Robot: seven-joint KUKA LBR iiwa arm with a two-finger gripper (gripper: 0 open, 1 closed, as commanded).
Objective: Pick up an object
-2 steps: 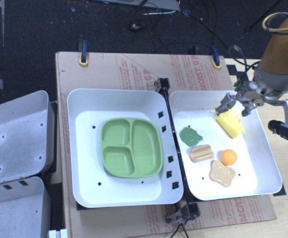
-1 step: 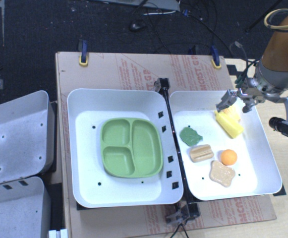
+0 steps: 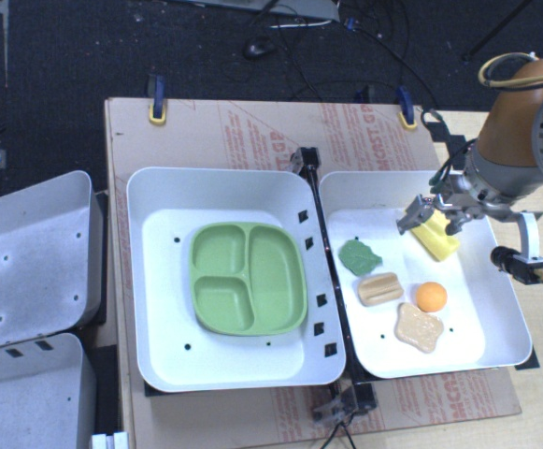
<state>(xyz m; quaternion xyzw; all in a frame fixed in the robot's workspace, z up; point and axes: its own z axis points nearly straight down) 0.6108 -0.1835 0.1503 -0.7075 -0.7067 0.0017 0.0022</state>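
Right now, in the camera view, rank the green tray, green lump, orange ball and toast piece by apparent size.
1. green tray, by far the largest
2. toast piece
3. green lump, about like the toast, so that order is unsure
4. orange ball, the smallest

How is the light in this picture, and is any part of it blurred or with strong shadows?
In the camera view the light is even and soft; the green tray and the orange ball look sharp. The white right bin is bright but not washed out. The tool casts only a faint shadow beside the yellow block.

The grey arm reaches in from the right, its gripper (image 3: 430,221) angled down-left.
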